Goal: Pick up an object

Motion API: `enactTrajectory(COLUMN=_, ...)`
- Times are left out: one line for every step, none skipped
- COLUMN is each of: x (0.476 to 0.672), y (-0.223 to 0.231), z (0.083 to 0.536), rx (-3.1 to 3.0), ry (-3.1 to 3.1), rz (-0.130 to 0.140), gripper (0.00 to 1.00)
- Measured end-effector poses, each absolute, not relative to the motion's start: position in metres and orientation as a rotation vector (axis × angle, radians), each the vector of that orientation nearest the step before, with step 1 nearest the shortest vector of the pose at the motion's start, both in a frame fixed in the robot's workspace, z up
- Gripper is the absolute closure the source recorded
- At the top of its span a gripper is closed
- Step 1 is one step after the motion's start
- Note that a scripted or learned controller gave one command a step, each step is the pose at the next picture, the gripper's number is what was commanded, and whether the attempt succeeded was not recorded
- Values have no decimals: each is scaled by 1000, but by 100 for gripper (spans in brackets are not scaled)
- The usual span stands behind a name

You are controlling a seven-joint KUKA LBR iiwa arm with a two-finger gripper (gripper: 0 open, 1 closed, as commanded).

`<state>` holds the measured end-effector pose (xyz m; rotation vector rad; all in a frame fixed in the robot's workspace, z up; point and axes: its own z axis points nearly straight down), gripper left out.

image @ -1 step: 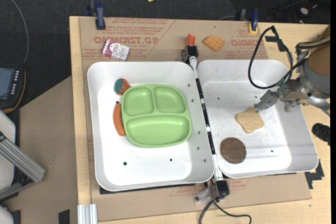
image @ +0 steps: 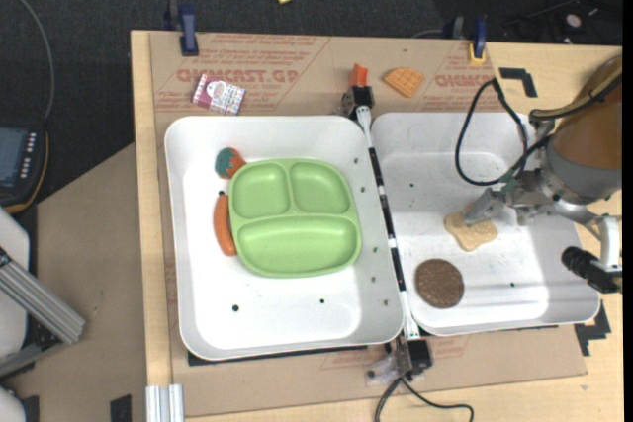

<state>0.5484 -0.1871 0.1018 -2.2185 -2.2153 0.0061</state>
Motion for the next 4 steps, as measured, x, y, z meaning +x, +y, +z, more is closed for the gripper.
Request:
enactTrajectory(x=532, y=-175, z=86, rx=-2228, ry=-2222, rz=-5, gripper=0)
enactTrajectory(x=601, y=-192, z=87, rx=-2225, ry=-2230, rz=-6, gripper=0)
enactTrajectory(x=589, y=-170, z=87, rx=-2224, ry=-2226, rz=-3, gripper=0)
enactTrajectory(x=594, y=-155, z=87, rx=-2225, ry=-2228, rz=-3, gripper=0)
